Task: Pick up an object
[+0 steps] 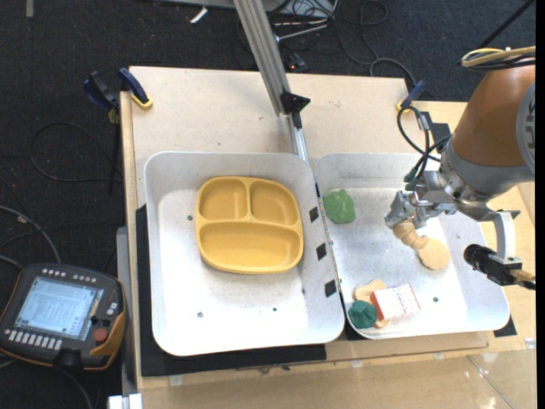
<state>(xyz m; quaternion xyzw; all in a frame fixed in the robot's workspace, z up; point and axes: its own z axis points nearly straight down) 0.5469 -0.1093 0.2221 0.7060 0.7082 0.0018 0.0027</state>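
Hovering gripper [407, 225] over right bin [477, 309], center-right of frame.
I see its tips touching tan pear-shaped toy [427, 249]; fingers apart or together, can't tell. Yellow tray [249, 225] in left bin [170, 313].

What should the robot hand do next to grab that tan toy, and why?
Probably lower a little straight down. The end effector hangs in the right bin, right over the near end of the tan toy, which lies flat on the bin floor, clear of the green lump.
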